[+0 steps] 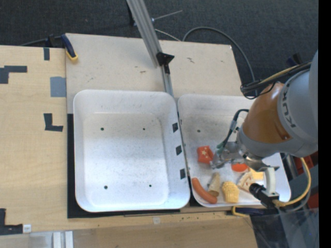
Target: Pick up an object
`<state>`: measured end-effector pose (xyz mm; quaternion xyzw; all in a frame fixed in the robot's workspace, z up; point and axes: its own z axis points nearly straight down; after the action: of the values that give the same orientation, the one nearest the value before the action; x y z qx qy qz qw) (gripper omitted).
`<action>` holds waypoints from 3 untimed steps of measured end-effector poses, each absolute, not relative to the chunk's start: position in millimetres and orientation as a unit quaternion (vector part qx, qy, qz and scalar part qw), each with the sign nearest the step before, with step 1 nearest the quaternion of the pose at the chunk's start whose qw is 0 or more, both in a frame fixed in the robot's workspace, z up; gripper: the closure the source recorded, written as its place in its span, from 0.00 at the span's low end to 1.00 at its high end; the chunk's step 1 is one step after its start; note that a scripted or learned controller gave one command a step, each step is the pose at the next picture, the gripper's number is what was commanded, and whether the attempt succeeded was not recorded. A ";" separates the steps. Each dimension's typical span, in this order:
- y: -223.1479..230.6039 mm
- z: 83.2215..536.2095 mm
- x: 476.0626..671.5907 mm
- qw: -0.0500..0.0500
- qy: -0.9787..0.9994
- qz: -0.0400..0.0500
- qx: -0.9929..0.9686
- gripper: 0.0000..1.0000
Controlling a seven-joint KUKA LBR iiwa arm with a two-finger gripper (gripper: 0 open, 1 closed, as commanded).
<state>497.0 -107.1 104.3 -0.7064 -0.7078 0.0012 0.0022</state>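
The right bin [207, 112] holds several small toy foods near its front. A red block [205, 153] lies left of the gripper. An orange sausage [204, 190] rests at the front edge, with a tan piece [214, 181] and a yellow corn cob [230, 191] beside it. An orange-red piece [239, 167] and a pale wedge [251, 179] sit partly under the arm. My gripper [221, 158] hangs low over the bin, just right of the red block. The wrist hides how the fingers stand.
The left bin [124, 149] sits beside the right one, sharing a raised middle wall with black clips [178, 150]. A slanted metal pole [150, 35] crosses the back of the bench. Cables loop behind and to the right of the arm.
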 end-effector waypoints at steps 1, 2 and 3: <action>-114.1 148.9 498.4 -0.001 -0.707 -0.001 -0.707 1.00; -108.9 191.9 498.6 -0.001 -0.708 -0.001 -0.706 1.00; -108.6 208.2 499.0 0.000 -0.708 0.000 -0.707 1.00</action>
<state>499.0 -108.6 208.2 -0.7067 -0.7075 -0.0001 -0.0001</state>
